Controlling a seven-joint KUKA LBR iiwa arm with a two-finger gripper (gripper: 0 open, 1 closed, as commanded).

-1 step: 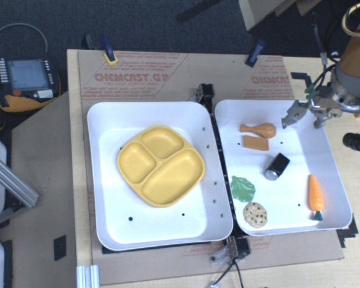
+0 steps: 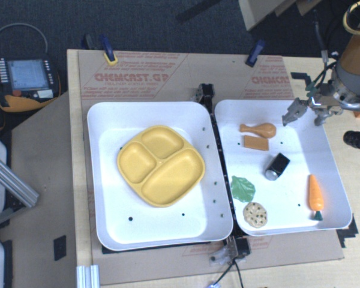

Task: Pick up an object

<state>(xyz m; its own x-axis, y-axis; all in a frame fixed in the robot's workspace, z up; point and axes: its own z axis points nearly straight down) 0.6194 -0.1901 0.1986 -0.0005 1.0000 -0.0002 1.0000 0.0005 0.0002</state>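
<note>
Above the far right corner of the right bin (image 2: 333,161), the gripper (image 2: 305,114) hangs with its two fingers spread wide and nothing between them. It stands clear of the contents, apparently so that a target can be chosen before descent. Nearest, just below and to its left, lie the drumstick (image 2: 258,129) and the tan block (image 2: 255,143). Further below sits the black cylinder (image 2: 277,166); the carrot (image 2: 315,195) lies along the right wall; the green leaf (image 2: 242,188) and the cookie (image 2: 255,214) are farthest. In the left bin (image 2: 108,221) rests a yellow divided plate (image 2: 161,165).
</note>
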